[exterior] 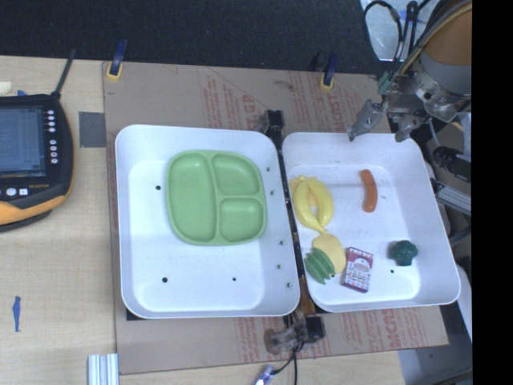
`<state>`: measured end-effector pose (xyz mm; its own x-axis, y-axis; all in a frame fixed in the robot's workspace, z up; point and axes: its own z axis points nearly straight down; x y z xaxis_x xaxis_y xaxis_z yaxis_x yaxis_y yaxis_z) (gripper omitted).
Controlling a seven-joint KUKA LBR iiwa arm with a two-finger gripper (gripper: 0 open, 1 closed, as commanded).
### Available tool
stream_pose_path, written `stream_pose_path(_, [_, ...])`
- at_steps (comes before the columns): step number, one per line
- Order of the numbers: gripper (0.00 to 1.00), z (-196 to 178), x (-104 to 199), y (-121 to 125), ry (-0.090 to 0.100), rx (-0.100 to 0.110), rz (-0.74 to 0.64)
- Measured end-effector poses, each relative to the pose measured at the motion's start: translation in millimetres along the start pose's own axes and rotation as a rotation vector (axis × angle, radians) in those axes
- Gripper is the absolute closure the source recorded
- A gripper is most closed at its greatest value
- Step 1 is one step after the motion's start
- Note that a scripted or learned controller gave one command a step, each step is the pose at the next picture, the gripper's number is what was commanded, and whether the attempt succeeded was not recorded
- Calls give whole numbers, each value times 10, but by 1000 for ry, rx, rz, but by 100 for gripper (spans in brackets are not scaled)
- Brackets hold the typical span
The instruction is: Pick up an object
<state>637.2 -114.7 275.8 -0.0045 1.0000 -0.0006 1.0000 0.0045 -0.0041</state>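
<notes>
One sausage (369,190) lies lengthwise — pointing up-and-down the right bin (425,239).

Bench (56,263): pale wood-grain top, evenly lit, no hard shadows.

Cardboard sheet (200,103): brown, faint red print, laid over the bench's middle and right; held along its far edge by two clamps, one blue and yellow at the far left corner (117,59), one blue further right (325,69).

Grey tape patch (92,129): just beside the sheet's left edge.

Handheld control pendant (30,160): dark screen, orange casing, at the bench's left edge.

Blue mark (17,312): near the bench's front left.

Metal profile piece (103,366): at the front edge.

Background (200,10): dark textured surface beyond the bench's far edge.
</notes>
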Motion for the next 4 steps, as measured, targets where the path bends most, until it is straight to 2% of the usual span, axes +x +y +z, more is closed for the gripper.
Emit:
stream_pose_path(1, [0, 607, -670, -93, -2, 2, 1])
stream_pose_path(2, [0, 1854, -837, -61, 0, 3, 0])
stream_pose_path(3, [100, 1734, -849, -52, -2, 1, -2])
stream_pose_path(4, [100, 960, -165, 194, 2, -1, 0])
